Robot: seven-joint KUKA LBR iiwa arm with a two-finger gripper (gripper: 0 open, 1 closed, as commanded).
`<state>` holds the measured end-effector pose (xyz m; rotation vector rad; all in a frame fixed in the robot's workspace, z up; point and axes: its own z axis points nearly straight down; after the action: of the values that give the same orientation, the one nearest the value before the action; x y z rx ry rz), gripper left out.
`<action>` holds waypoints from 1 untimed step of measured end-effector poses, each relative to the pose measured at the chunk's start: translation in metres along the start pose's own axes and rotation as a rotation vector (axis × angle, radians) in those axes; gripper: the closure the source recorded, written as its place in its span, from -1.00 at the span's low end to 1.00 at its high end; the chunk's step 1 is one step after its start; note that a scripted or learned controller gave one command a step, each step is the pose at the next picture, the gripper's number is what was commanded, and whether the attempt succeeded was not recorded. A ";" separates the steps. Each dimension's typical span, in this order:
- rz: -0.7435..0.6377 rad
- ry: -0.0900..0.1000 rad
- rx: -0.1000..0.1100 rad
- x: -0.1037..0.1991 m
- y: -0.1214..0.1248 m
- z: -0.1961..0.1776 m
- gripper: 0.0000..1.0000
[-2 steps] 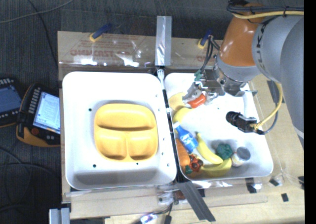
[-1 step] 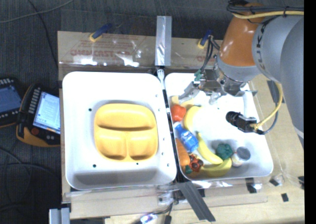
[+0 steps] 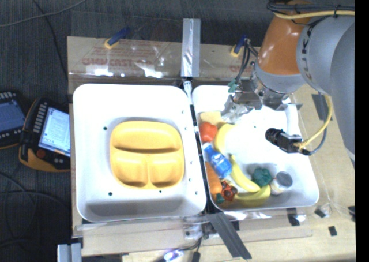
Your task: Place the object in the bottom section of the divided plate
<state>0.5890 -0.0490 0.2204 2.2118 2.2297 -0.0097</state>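
Floor, far left: a handheld pendant (image 3: 46,135) with a lit screen lies off the bench, partly cut by the view's edge; cables trail across the dark carpet.
Bench back edge: a clear plastic sheet (image 3: 130,59) is held by a blue clamp (image 3: 117,37); print on the sheet is too blurred to read.
Left bin (image 3: 86,197): white, shallow, sits at the bench's left half.
Divided plate (image 3: 147,153): yellow, in the middle of the left bin; one wide section toward the bin's back edge, two smaller sections toward its front edge. All three sections look bare.
Divider: a metal strip (image 3: 191,44) stands at the back edge between the two bins.
Right bin (image 3: 300,194): white, touching the left bin along its inner wall.
Clutter along right bin's left wall: a red piece (image 3: 207,133), a blue wrapped item (image 3: 219,164), an orange piece (image 3: 213,186); these overlap and are hard to tell apart.
Bananas (image 3: 241,177): yellow, curved, running from the bin's left wall toward its front edge; how many is unclear.
Front edge of right bin: a dark green lump (image 3: 263,174) and a small grey round thing (image 3: 283,180).
Gripper (image 3: 233,109): low over the right bin's back-left corner, just above the upper banana end; fingers blurred against the clutter, so how far apart they stand, or whether anything is between them, cannot be told.
Arm (image 3: 323,41): grey with orange band, enters from the right, cut off by the view's edge.
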 end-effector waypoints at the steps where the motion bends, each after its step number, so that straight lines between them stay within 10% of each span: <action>1: -0.145 0.006 0.000 -0.012 -0.106 0.024 1.00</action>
<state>0.4830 -0.0623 0.1969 2.0480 2.3874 -0.0040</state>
